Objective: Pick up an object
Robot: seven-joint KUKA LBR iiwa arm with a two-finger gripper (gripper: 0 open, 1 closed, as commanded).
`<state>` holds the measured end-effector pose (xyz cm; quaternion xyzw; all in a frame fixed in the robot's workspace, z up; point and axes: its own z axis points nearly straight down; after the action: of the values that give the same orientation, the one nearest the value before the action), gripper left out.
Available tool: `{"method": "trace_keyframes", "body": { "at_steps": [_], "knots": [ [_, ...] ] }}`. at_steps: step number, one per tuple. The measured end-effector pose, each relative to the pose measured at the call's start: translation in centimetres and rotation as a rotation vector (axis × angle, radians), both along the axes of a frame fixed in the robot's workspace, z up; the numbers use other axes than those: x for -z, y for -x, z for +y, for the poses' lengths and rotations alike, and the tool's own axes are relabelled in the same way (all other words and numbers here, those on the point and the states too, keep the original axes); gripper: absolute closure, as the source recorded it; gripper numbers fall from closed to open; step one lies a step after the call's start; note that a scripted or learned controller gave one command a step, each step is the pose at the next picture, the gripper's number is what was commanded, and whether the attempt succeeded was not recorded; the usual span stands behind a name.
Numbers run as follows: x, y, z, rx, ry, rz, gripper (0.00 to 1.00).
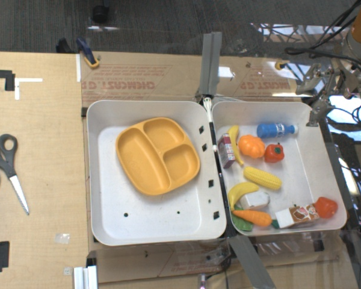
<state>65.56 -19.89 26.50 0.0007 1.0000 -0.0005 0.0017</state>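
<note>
while the pincer (322,95) hangs among the metal and cables by the far right corner of the right bin (325,161), whether it is apart or together i cannot tell, the tangle up there is too busy to read. nothing is taken yet. every candidate lies below and to the left of the pincer: closest is the blue bottle (277,129), lying on its side, likely light, hard and round, so it could roll; take it across the body. just past it sit the orange fruit (251,146) and a red tomato (274,153), toy-smooth and probably slippery. further off, the corn cob (262,177) looks like the friendliest grab, long, stiff and lying clear of its neighbours, good across its middle. furthest away, the carrot (253,217) is crowded against a banana (242,191) and a white block (257,200), so a clean grip looks awkward. the small carton (296,214) hugs the near wall, its label unreadable. a green piece under the carrot is mostly hidden.
</note>
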Motion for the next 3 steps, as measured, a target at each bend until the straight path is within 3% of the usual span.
{"method": "trace_keyframes", "body": {
  "at_steps": [1, 2, 3],
  "knots": [
    [13.1, -0.4, 2.0, -0.145, 0.002, -0.006, 0.0],
    [14.7, 4.3, 5.9, -0.08, 0.011, -0.044, 0.0],
    [14.7, 7.6, 8.3, 0.0, 0.012, -0.052, 0.0]
  ]
}}
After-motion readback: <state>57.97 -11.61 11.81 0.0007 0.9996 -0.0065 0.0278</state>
